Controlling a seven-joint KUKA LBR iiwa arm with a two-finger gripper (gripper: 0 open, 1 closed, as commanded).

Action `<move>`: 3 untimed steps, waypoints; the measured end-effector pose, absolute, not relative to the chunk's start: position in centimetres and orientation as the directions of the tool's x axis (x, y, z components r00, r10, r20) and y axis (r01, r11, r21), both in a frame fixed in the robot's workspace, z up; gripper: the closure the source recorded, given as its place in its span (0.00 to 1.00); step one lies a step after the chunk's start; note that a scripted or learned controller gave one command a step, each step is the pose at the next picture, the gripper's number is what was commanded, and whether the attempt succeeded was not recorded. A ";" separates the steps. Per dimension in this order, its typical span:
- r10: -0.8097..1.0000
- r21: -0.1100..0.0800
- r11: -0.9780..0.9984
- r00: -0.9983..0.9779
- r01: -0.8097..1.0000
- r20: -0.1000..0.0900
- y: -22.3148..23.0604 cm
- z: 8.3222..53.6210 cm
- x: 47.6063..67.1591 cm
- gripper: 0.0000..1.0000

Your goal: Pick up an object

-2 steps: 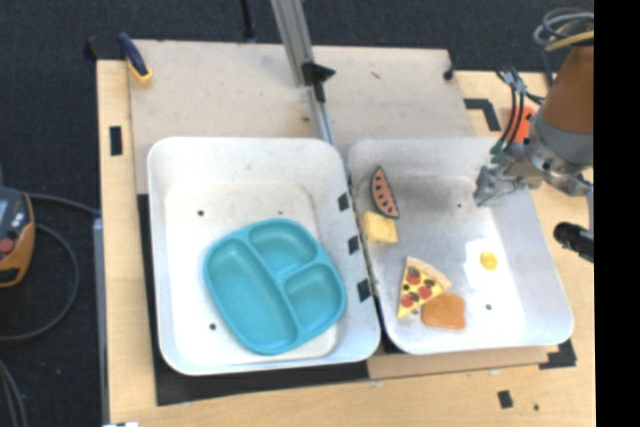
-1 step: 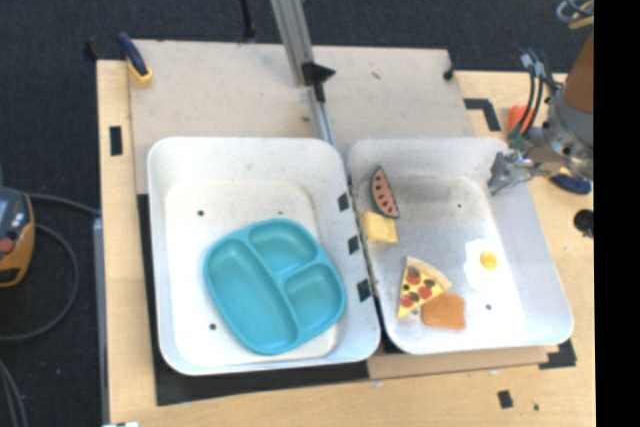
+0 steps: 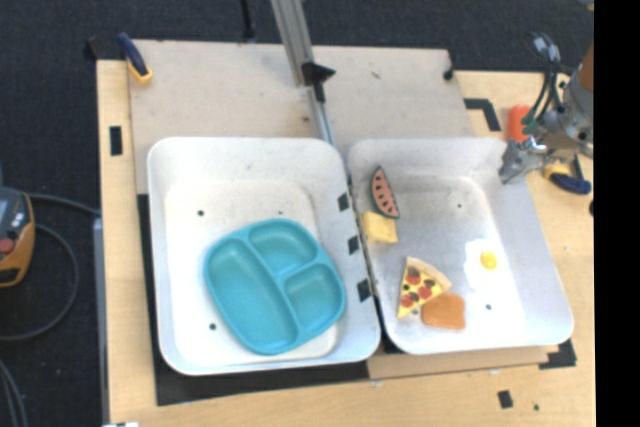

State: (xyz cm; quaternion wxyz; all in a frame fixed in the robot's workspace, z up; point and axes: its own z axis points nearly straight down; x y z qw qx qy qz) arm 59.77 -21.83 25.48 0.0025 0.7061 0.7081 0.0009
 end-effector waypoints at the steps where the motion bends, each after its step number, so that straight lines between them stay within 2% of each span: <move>1: 1.000 0.001 0.006 -0.006 1.000 0.000 -16.2 24.6 58.9 1.00; 2: 1.000 0.001 0.006 -0.006 1.000 0.001 -11.1 24.5 56.5 1.00; 3: 1.000 0.001 0.007 -0.007 1.000 0.001 -6.3 24.0 56.2 1.00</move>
